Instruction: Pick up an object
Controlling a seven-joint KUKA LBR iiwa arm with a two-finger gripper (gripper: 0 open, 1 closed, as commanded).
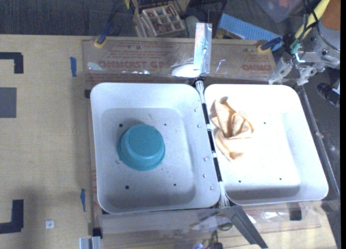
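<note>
A teal bowl lies upside down in the left white bin, a little left of that bin's middle. A crumpled tan cloth lies in the right white bin, against its left wall. My gripper hangs at the upper right, beyond the right bin's far right corner and outside both bins. It is well away from the cloth and the bowl, and nothing shows in its grasp.
A clear plastic panel with an upright strip stands behind the bins. Boxes, cables and a blue block clutter the floor at the back. The wooden bench stretches to the left of the bins.
</note>
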